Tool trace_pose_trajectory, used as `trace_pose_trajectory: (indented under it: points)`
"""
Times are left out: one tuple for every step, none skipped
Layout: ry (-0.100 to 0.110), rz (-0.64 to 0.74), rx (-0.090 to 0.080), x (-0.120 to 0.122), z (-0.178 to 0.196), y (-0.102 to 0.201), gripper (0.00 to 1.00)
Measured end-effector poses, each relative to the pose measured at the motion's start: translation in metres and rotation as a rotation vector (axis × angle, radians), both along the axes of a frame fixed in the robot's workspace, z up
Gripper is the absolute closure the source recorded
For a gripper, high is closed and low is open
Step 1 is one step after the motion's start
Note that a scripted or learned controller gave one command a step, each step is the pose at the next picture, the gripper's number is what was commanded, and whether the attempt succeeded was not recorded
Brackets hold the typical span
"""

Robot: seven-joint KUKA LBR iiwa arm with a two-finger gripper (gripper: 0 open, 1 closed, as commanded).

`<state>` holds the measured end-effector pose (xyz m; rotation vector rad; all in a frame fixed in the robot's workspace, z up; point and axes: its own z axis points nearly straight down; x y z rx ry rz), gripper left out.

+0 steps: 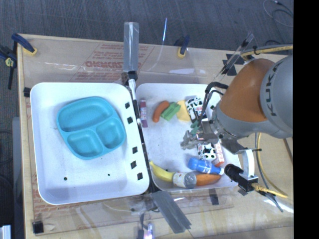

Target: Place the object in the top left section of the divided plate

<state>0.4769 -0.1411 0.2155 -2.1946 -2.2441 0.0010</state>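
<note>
The blue divided plate [90,126] with 3 sections lies flat and slightly turned in the left bin [45,173].

The divided plate [90,126] lies in the left bin [50,183]. The right bin [164,91] holds the carrot [160,110], banana [160,172] and bottle [203,165]; the gripper [195,139] hangs among them.

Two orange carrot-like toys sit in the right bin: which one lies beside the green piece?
The small orange carrot toy near the bin's far edge, touching the green block. The other orange carrot lies by the blue bottle.
</note>
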Motion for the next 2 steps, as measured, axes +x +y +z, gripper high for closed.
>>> trace_pose_trajectory:
  points:
    - [0.002,0.045,0.001,-0.001,-0.042,-0.07,1.0]
    - [-0.001,-0.277,-0.001,0.0,0.007,-0.039,1.0]
